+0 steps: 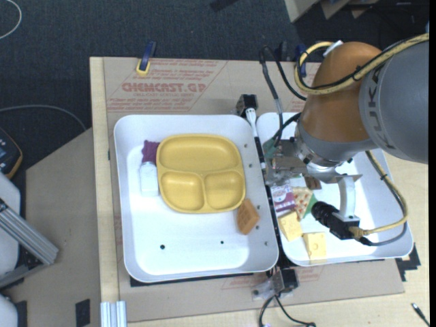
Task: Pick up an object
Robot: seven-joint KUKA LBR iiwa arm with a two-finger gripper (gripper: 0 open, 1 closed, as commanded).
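The grey arm with its orange band (340,94) reaches in from the right and hangs low over the left part of the right bin (381,247). My gripper (285,172) points down among small items there; its fingertips are hidden by the wrist. Beneath it lie a red-and-white patterned piece (294,199), a yellow block (289,225) and a second yellow block (315,244). In the left bin (136,237) sit a yellow divided plate (201,172), a tan wedge (248,217), a white bottle (148,179) and a purple item (150,150).
Both bins rest on a cardboard sheet (170,80). A black connector on a yellow cable (337,222) lies over the right bin. Black cables (272,87) trail behind the arm. A yellow-and-blue clamp (144,60) grips the cardboard's far edge.
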